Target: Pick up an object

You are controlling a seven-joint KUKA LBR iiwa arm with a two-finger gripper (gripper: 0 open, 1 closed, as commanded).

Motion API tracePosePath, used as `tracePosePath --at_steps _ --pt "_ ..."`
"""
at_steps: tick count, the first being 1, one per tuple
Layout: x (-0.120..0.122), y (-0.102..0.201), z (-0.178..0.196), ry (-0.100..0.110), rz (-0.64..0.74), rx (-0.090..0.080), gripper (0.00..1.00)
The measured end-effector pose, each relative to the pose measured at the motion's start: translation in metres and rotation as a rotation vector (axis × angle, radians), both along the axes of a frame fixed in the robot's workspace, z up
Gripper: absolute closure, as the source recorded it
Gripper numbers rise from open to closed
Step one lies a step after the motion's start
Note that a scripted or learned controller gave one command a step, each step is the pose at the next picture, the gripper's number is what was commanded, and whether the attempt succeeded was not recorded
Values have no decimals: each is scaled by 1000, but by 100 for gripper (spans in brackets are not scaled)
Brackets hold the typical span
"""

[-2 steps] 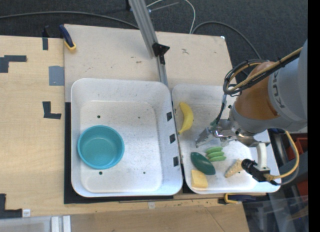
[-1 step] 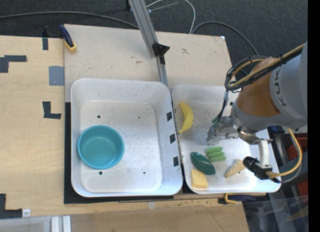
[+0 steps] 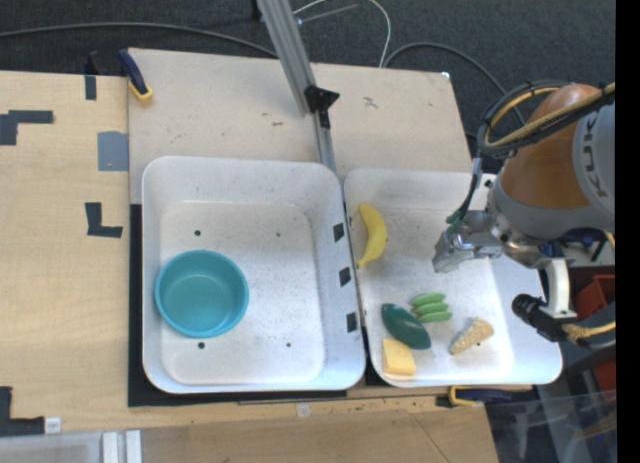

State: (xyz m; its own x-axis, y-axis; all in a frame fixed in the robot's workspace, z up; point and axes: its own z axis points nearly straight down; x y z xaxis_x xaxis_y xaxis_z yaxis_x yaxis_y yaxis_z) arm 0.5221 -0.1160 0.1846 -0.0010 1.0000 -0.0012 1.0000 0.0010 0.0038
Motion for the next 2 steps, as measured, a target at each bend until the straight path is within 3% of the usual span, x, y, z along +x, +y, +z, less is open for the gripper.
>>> tracePosePath --at_steps 1,2 --pt "5 -2 62 -1 1 0 100" --pt "5 -2 64 5 0 2 100"
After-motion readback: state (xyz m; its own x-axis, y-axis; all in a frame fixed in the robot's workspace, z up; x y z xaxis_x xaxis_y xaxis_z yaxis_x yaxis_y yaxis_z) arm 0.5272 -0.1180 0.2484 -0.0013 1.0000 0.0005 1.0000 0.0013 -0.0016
